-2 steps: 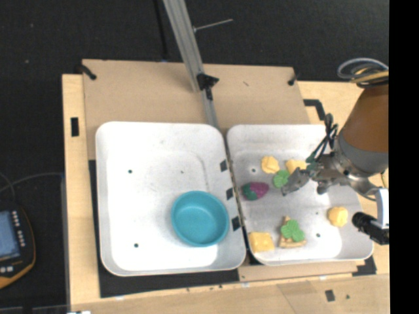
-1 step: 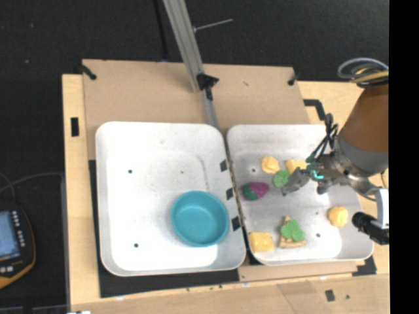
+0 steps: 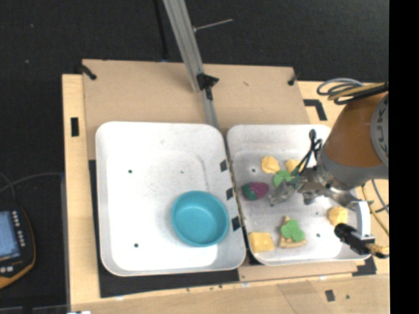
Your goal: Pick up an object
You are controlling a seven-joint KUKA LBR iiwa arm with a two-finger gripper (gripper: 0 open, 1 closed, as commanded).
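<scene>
The arm leans in from the right over the right-hand bin [image 3: 262, 136], and its gripper [image 3: 283, 191] hangs low in the middle of that bin, among a scatter of small toy pieces. Whether it has hold of anything I cannot tell from here; the dark metal of the tool blurs into what lies under it.

The piece closest to it looks to be the small green object [image 3: 284, 177], touching or just beside the tip on its far side. To the left, a little apart, lies the purple and green object [image 3: 256, 190], its longer side running roughly left to right. A yellow piece [image 3: 270, 164] sits farther back, and nearer to me lie a green-topped piece [image 3: 291, 233] and a yellow block [image 3: 261, 242] by the near left corner. Another yellow lump [image 3: 338, 215] lies off to the right, under the wrist.

The left bin [image 3: 131, 149] carries a blue bowl [image 3: 199, 217], well apart from the tool.

My guess is that the green bit at the tip is the target, so the move turns on little more than a straight descent.
</scene>
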